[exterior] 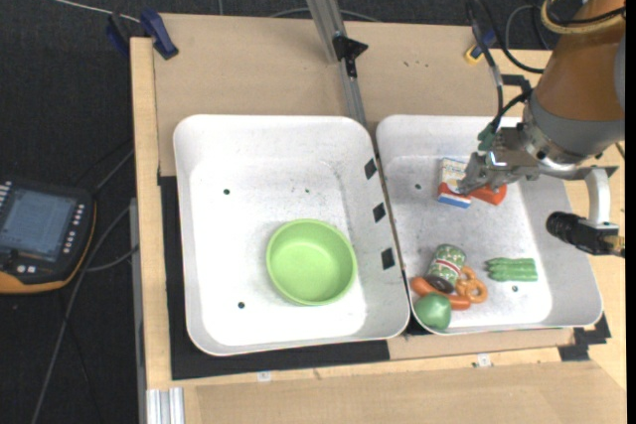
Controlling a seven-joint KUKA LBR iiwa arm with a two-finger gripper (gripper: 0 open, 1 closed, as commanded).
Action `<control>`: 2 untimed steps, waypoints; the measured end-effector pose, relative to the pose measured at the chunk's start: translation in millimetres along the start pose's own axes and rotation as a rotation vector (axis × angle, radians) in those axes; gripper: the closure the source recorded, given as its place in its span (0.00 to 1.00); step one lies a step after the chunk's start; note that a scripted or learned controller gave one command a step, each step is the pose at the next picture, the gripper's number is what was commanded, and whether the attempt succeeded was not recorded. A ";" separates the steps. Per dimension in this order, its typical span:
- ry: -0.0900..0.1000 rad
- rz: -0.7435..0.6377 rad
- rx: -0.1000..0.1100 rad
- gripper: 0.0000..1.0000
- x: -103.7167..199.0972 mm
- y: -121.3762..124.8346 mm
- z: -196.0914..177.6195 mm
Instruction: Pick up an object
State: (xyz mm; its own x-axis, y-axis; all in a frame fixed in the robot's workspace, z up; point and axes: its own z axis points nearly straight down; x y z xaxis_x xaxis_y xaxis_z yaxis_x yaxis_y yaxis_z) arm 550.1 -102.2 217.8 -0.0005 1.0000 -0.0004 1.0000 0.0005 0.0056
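Jaws' state can't be told; gripper is seen low in right bin, over red block, w/ small carton just left of it

Tan bench, two white bins

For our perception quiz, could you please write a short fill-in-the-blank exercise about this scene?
1. The green bowl sits in the ____ bin.
2. The hand hovers over the ____ bin, near the small carton.
3. The bins are ____ in colour.

Missing words: left; right; white
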 end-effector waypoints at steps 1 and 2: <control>0.002 -0.004 0.005 1.00 54.0 12.9 5.9; 0.002 -0.004 0.004 1.00 102.5 17.2 -8.6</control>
State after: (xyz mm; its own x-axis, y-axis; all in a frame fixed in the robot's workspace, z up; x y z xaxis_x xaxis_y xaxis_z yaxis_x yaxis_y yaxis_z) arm 567.2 0.3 226.5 -0.0048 1.0000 0.0014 1.0000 0.0048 0.0014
